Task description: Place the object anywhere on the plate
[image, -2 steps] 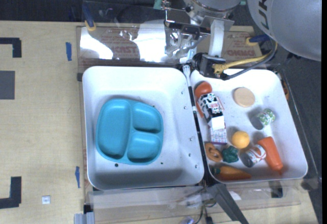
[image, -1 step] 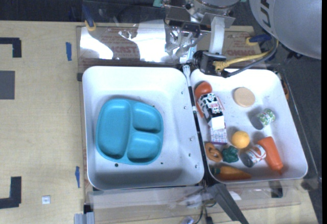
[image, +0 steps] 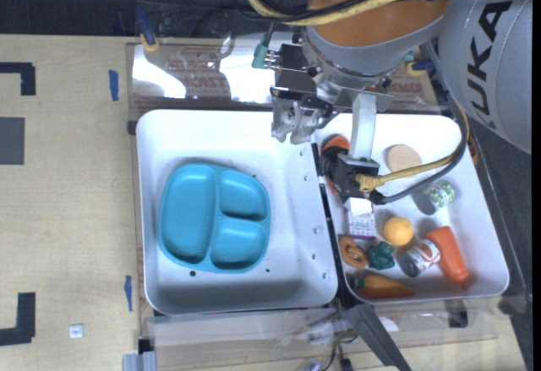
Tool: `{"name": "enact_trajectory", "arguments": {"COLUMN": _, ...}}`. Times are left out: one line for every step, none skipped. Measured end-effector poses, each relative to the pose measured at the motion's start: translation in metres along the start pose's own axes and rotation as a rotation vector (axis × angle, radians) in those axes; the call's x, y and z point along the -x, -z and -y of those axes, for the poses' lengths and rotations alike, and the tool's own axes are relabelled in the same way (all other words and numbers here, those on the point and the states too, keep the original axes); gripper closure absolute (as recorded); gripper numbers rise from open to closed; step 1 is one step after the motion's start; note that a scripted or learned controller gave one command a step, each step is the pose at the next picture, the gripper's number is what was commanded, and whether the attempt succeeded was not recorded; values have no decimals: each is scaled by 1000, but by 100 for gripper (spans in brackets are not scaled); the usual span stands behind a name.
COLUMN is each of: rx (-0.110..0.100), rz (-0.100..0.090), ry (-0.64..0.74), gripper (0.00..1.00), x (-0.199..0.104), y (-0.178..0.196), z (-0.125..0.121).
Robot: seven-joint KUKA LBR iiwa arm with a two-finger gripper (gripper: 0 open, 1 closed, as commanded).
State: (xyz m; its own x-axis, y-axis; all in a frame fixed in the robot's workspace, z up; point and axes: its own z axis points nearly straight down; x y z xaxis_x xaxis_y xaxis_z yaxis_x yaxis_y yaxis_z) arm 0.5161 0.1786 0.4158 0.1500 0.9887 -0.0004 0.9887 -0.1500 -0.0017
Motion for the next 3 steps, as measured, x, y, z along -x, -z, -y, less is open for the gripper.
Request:
{"name": "enact_trajectory", "arguments": {"rx": -4, "rz": 2, "ry": -279, "gripper": 100, "x": 66, "y": -57, "z": -4}}
{"name": "enact_trajectory", "arguments": {"rx": 2, "rz": 0, "ry": -466, "gripper": 100, "x": 67, "y": -46, "z": -74}}
{"name": "enact_trajectory", "arguments": {"rx": 4, "rz": -1, "ry": -461, "gripper": 100, "x": 66, "y": -35, "z": -74}}
